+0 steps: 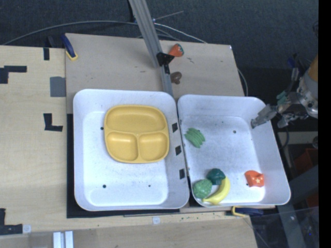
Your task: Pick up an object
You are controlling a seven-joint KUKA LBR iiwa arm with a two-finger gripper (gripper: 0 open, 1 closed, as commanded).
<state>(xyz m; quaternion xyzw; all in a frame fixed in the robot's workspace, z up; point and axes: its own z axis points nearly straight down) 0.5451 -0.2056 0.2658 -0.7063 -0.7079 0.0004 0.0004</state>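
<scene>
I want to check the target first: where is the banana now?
In the camera view the banana lies in the right bin, near its front edge, touching the green ball on its left and just below the dark teal piece.

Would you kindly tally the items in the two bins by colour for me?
Yellow: 2, the tray and the banana
Green: 3, one alone, a dark one and a light one by the banana
Orange: 1
Total: 6
</scene>
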